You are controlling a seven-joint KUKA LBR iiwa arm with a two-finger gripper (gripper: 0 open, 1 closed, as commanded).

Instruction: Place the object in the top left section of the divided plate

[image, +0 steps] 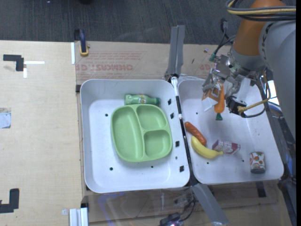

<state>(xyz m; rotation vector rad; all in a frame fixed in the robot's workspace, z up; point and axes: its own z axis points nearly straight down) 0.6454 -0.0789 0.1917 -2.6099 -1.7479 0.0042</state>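
Observation:
A green divided plate lies in the left bin, with a long section on its left and two smaller ones on its right. My gripper hangs over the back of the right bin, shut on an orange carrot. The carrot points down, its green tip just above the bin floor. Gripper and carrot are well to the right of the plate, across the bins' shared wall.
A green bottle lies just behind the plate in the left bin. In the right bin lie a red sausage, a banana, a small packet and a can.

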